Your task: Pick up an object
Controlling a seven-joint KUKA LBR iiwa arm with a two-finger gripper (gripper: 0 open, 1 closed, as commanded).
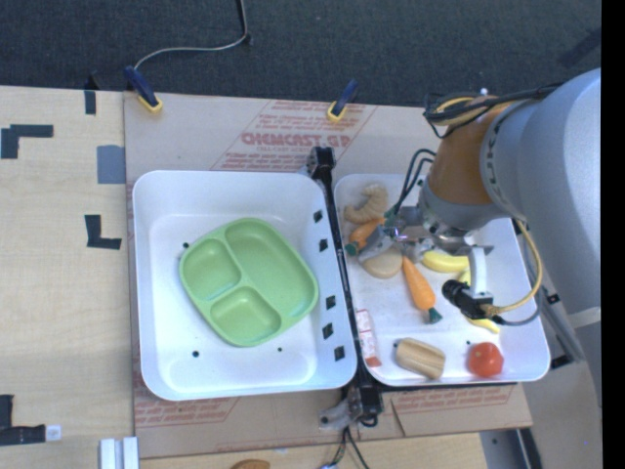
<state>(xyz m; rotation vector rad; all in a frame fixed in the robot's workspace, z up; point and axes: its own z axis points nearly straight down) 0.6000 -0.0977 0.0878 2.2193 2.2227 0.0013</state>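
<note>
A light green plate (249, 279) sits in a white bin (156, 262). The other white bin (527, 355) has an orange carrot (419, 288), a yellow banana (447, 260), a red tomato (485, 359) and a tan bread roll (420, 358). The arm (547, 154) is grey with an orange band (461, 164).

The grey arm (557, 154) comes in from the worktop's right edge and fills the upper right corner. Its orange band (464, 164) sits just above the wrist, which tilts down and toward the left. The gripper (395, 234) hangs low over the upper left part of the right bin (532, 364), close to the wall shared with the left bin. Dark cables loop along the wrist's near side.
</note>
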